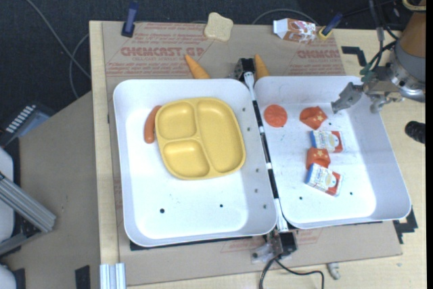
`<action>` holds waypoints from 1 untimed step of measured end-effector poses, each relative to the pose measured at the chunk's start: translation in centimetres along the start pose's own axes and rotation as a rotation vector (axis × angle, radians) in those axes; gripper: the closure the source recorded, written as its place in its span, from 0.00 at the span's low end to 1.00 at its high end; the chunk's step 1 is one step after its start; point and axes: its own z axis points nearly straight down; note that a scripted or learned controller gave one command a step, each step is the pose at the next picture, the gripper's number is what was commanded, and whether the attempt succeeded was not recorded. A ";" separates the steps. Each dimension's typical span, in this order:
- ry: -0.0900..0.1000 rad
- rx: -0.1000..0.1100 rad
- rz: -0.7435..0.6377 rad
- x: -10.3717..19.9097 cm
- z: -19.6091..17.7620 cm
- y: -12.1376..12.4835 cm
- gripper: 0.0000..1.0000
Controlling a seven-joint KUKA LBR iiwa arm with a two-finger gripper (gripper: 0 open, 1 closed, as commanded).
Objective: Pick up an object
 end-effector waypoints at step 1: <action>-0.002 -0.008 -0.001 4.0 11.6 -0.5 0.00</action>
